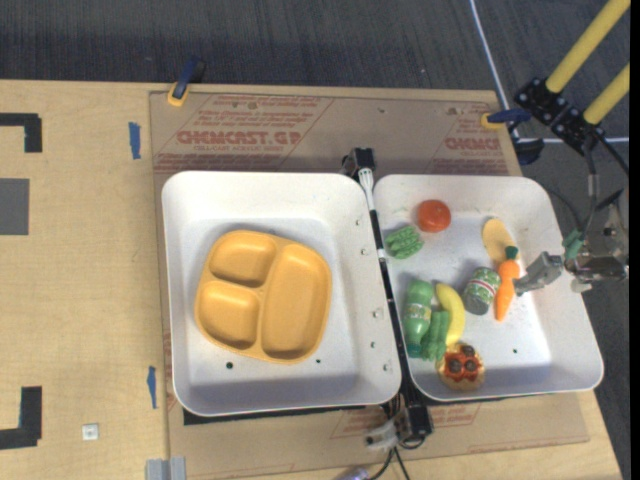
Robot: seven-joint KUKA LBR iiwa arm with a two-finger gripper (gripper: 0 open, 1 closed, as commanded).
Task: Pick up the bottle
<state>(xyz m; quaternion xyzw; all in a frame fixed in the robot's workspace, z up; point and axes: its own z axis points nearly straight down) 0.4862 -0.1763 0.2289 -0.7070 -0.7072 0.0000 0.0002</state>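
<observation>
Camera view: fingers [541,271] at the right bin's [560,363] edge, near the carrot [507,283].

Setting: robotics laboratory test bench. Evidence recorded: a plywood bench top [80,268] marked with black and blue tape; a cardboard sheet [320,123] held by a clamp [183,80]; two white bins [190,208] side by side, one holding a yellow divided tray [264,294], the other plastic toy foods [433,215]; grey carpet [300,18]; yellow-padded stand legs [590,38].
</observation>
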